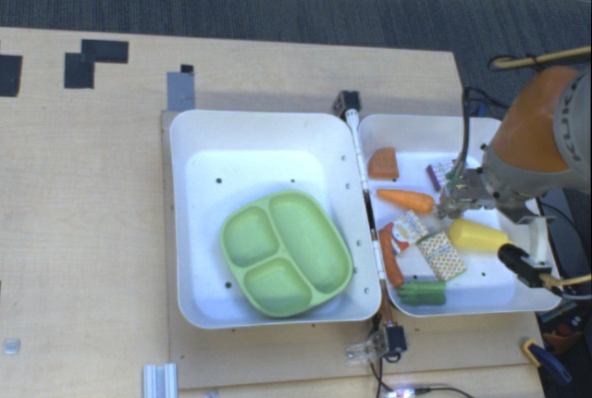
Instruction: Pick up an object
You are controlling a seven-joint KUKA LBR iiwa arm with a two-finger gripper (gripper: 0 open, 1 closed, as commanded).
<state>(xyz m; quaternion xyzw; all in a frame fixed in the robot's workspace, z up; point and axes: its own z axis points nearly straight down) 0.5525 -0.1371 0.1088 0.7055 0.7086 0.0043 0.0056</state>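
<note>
While the tool (455,198) hangs over the right bin (481,299), whether spread or pinched cannot be told, a yellow banana (476,236) lies just below-right of it, long axis running left to right, beside a carrot (405,199).

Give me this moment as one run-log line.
arm: over right bin | gripper: low, by orange carrot and yellow banana | grasp: none seen | left bin: green divided plate

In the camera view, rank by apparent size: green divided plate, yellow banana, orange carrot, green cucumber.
Largest to smallest:
1. green divided plate
2. yellow banana
3. orange carrot and green cucumber look about alike; not ranking them.
</note>
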